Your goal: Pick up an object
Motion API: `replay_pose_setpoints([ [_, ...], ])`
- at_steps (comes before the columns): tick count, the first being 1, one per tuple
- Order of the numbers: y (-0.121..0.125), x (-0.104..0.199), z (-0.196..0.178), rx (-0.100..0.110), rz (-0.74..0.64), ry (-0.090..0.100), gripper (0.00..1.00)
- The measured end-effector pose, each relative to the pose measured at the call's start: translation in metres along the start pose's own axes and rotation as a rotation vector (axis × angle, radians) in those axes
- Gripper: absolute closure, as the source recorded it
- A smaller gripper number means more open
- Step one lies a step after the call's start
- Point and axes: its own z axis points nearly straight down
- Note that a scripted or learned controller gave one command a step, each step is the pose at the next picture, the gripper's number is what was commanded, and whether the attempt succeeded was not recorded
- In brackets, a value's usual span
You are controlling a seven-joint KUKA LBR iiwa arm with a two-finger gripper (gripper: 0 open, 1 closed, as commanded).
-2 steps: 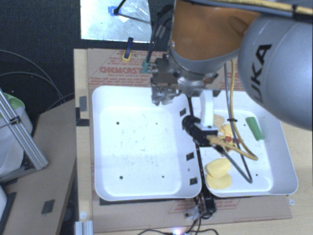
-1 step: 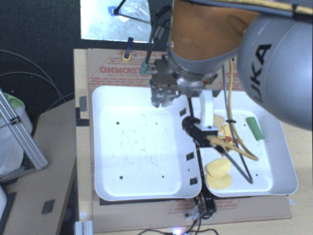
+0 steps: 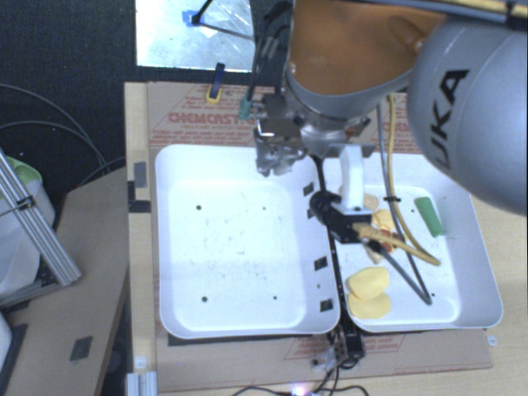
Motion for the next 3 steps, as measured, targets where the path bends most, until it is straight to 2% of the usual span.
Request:
replay_pose_setpoints([
  [1,-0.009,0.038,0.060,0.010,0.006,-0.003,1.00],
  [2,0.037,0.035,-0.057,-0.008,0.008,0.003,1.00],
  [3,-0.035,0.037,0.010,0.015,0.004,-0.005,1.00],
])
